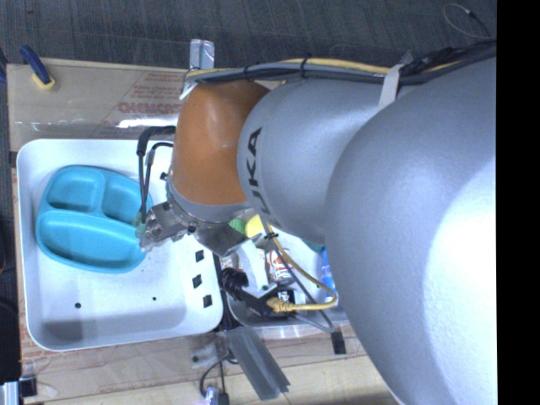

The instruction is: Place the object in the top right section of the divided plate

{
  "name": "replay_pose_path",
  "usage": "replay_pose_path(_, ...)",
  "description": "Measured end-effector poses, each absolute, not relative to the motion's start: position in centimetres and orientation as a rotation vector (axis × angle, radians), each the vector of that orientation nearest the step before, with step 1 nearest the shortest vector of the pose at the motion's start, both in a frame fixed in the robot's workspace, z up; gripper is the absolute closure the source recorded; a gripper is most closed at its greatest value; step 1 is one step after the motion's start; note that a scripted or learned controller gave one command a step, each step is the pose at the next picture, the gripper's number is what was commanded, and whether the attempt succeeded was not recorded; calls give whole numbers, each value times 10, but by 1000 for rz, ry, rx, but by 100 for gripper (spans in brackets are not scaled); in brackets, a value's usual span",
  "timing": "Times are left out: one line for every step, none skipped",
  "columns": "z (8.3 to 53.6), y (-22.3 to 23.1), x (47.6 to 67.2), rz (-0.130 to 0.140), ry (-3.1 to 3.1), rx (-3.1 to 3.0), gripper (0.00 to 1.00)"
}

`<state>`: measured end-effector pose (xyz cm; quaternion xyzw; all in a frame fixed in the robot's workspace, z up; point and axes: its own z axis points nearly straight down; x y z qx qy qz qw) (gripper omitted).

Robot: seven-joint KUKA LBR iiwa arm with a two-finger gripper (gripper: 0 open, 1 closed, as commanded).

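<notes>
Placement not confirmed — the divided plate's visible sections show bare blue.

The blue divided plate (89, 218) lies in the left white bin (51, 310); its right edge is partly covered by the arm's orange band (211, 146) and wrist, so the top right section cannot be fully checked. The end effector (150, 229) sits at the plate's right rim, touching or just above it — which, I cannot tell. Its state cannot be determined, and no object is seen in it. Small items (253, 226), yellow-green among them, lie in the right bin under the arm; which is the task's object is unclear. Judged: transfer remains outstanding.
</notes>
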<state>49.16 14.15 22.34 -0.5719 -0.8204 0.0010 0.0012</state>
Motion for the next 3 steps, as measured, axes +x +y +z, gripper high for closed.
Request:
replay_pose_path(182, 99, 529, 8, -2544, -1836, 100)
replay_pose_path(182, 99, 529, 8, -2544, -1835, 0)
replay_pose_path(263, 123, 597, 2, -2709, -1588, 0)
